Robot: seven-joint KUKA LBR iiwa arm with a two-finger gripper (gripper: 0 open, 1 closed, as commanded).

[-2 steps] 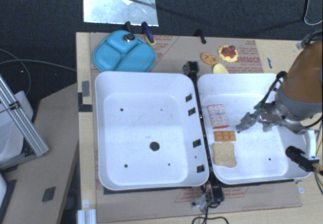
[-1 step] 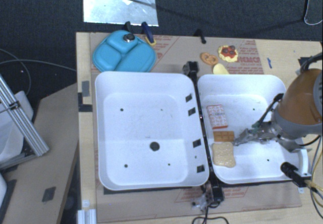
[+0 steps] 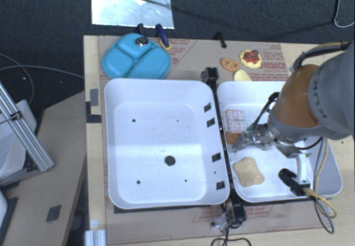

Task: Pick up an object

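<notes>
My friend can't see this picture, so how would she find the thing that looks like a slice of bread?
Look at the right white bin, the one the grey arm reaches into. Near its front edge, below the gripper, lies a flat tan slice of toy bread. It is pale and speckled, unlike the white card with red print lying farther back in the same bin.

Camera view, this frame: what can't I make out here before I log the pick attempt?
- Tool: small and dark among clutter, so its finger state is unreadable.
- Brown item at the tool tip: too small to tell whether it is gripped or just touched.
- Right bin: its right half is covered by the arm.
- Patterned card: print too small to read.
</notes>
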